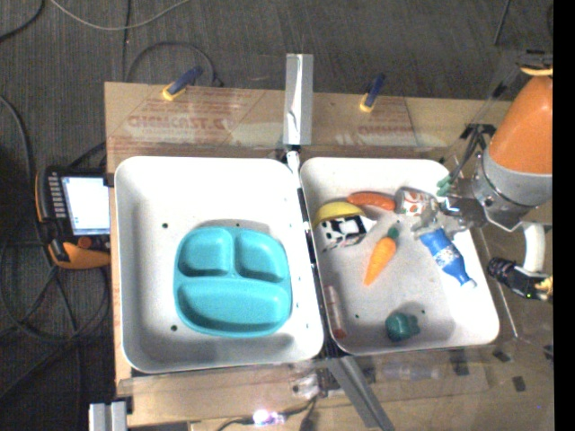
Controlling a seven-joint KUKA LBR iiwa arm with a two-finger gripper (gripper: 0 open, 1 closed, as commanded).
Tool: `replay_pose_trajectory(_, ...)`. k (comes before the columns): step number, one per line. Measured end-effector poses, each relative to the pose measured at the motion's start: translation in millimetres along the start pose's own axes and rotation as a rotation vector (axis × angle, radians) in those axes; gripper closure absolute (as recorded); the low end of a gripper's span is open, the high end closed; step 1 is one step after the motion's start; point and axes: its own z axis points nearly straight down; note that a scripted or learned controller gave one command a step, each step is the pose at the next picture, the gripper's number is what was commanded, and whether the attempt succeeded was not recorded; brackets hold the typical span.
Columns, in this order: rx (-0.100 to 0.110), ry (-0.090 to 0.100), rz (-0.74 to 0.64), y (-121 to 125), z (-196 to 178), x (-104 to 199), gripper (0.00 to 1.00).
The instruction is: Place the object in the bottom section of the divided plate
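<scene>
The blue bottle [446,257] lies in the right bin [476,326], just right of the toy carrot [380,257]. The claw [429,212] hovers at its upper end, state untellable. Picking seems underway; next comes carrying it to the turquoise divided plate [234,279].

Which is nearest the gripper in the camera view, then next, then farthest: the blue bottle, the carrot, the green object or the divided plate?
From the gripper, over the right bin:
1. Blue bottle, just below it.
2. Carrot, to its left.
3. Green object, near the bin's front edge.
4. Divided plate, in the left bin.
</scene>
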Motion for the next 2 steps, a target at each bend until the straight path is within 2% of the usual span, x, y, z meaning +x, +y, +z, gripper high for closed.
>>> replay_pose_trajectory(1, 0.002, 0.003, -0.138, -2, 41, 88, 1.00)
replay_pose_trajectory(2, 0.003, 0.002, -0.125, -30, 41, 176, 1.00)
